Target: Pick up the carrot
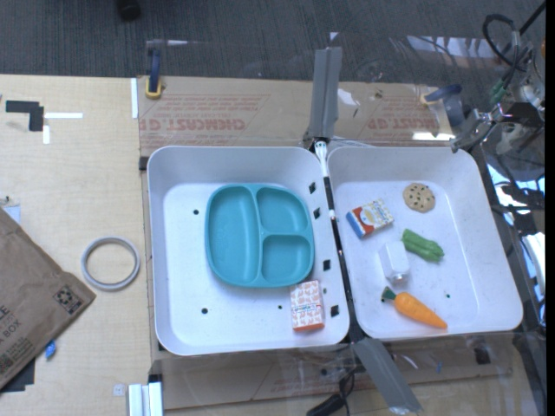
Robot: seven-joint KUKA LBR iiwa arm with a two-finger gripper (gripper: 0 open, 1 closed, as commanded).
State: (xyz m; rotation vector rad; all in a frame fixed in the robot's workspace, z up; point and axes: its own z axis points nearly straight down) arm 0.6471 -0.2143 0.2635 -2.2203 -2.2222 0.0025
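Observation:
The carrot (420, 310) is orange with a small green top. It lies flat near the front of the right bin (486, 232), its green end pointing left and its tip toward the front right corner. A small white object (395, 263) sits just behind the green end, close to it but apart.
The right bin also holds a green vegetable (422, 245), a cookie (419, 198) and a small red and blue carton (370, 218). In the left bin (173, 258) are a teal divided plate (259, 235) and a small carton (306, 307). A tape ring (110, 262) lies on the bench at left.

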